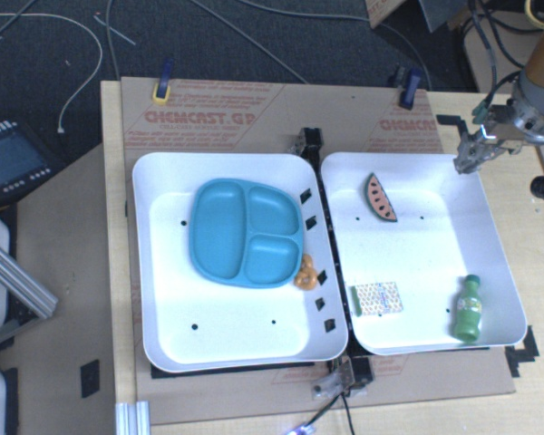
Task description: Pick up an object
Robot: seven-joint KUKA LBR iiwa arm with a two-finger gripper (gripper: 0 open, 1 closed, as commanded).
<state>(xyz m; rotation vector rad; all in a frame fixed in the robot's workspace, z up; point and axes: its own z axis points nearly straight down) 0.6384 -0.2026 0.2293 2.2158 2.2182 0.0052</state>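
Observation:
A watermelon slice lies in the back part of the right bin. A patterned sponge-like pad rests near that bin's front left, and a green bottle lies at its front right corner. In the left bin a blue divided plate sits in the middle, with a small orange-brown piece against its right edge. My gripper hangs over the back right corner of the right bin, well away from all objects, with nothing seen in it.
Cardboard sheeting lies under both bins, held by blue clamps at the back. Black clips join the bins along the middle. Cables trail over the dark floor behind the bench.

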